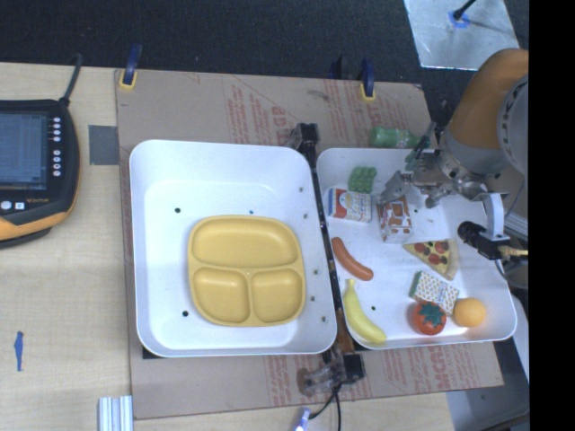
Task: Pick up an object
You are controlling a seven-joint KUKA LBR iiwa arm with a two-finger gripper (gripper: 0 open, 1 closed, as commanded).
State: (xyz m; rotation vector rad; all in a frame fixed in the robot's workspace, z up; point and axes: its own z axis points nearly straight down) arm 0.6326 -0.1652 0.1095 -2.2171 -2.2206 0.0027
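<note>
**Gripper low over a packet in the right bin**

Camera view: two white bins sit side by side on a brown board. The left bin holds a yellow tray with three compartments, lying flat near the bin's middle.

The right bin carries the loose items. At its 11 o'clock corner lies a green block, and just below that a white carton with red and blue print. Toward 9 o'clock a sausage lies at a slant, and at 7 o'clock a banana curves along the bin's left wall. Near the centre a pizza slice lies flat. Lower right, at about 5 o'clock, a patterned cube sits just above a tomato, with an orange just beside the tomato.

The arm comes in from 2 o'clock (its orange band bright against the dark floor). The gripper hangs over the bin's upper middle, right above a red and white packet. Whether its fingers are spread or closed cannot be told from this angle, nor whether they touch the packet.

Outside the bins, a pendant rests at the bench's 9 o'clock edge, and a small green object lies on the board just past the right bin's top rim.
</note>
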